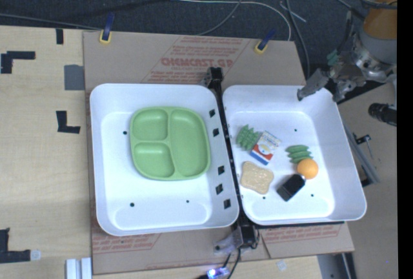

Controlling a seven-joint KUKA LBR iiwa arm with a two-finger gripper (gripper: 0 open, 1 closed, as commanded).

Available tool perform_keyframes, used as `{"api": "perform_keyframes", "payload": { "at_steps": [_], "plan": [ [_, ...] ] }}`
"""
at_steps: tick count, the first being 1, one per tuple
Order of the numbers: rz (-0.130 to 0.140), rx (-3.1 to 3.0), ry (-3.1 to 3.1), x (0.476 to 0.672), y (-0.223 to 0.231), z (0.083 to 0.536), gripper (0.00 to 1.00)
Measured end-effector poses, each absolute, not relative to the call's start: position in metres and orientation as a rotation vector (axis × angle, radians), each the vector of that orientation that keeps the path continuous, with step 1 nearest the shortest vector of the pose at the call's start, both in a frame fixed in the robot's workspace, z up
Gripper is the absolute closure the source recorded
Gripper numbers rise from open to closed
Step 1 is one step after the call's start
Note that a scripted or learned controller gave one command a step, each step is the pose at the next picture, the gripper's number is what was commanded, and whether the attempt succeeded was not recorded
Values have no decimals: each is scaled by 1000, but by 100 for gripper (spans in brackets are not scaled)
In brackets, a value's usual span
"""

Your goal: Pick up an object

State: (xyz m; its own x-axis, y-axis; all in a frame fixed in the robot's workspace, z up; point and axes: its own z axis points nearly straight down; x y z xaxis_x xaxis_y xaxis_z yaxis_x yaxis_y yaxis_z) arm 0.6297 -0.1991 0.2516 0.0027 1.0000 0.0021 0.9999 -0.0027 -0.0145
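Camera view from above: we are looking down at two shallow white bins sitting side by side on a sheet of cardboard. The left bin [106, 161] is holding a green divided plate [170, 143], lying flat near its middle. The right bin [326, 129] is holding the loose items we might pick: a green leafy toy [247, 137], a small red, white and blue packet [263, 150] just beside it, a tan slice of toast [256, 177] below that, a green pod-like piece [298, 152] touching an orange ball [308, 169], and a black block [291, 186] leaning close to the ball. They are clustering toward the bin's middle and lower right, leaving its far corner bare. The gripper [311, 87] is hovering over that bin's upper right rim, well apart from every item, with nothing in its grasp; we cannot tell how wide it is standing. We judge the pick is not yet started, since the arm is waiting at the edge.
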Motion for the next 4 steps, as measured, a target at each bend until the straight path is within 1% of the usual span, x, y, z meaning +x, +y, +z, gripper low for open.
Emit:
{"api": "perform_keyframes", "payload": {
  "at_steps": [1,2,3,4],
  "plan": [
    [2,-2220,-2222,632,-198,261,0],
    [7,-2216,-2221,638,-194,199,0],
    [7,-2218,-2220,634,-196,155,0],
    [7,-2217,-2221,628,-186,100,0]
  ]
}}
